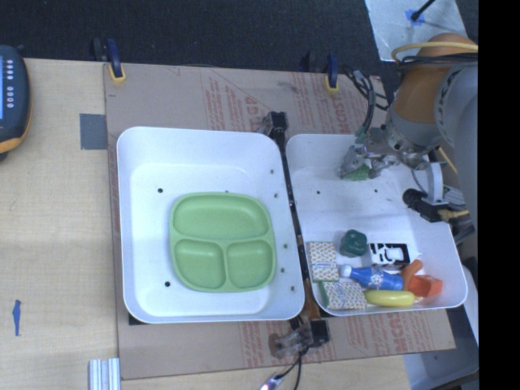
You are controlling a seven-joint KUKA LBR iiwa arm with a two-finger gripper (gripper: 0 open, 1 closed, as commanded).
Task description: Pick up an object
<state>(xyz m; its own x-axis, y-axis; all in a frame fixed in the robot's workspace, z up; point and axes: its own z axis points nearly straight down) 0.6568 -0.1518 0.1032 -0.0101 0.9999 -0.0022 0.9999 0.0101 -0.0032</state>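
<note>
Leftward, green tray (221,241) fills one bin (138,161); toys crowd the other (325,157).

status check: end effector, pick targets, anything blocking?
End effector over the right bin's far end, nothing seen between its fingers. Targets clustered at the near end: yellow banana, blue bottle, dark green piece. Green divided plate in left bin. Path unobstructed.

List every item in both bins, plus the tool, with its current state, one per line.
green divided plate: flat, right side up, in the left bin.
dark green round piece: resting in the right bin, untouched.
blue bottle: lying on its side.
yellow banana: lying along the near wall.
orange piece: lying in the near right corner.
tool: over the right bin's far end, holding nothing visible.
</note>
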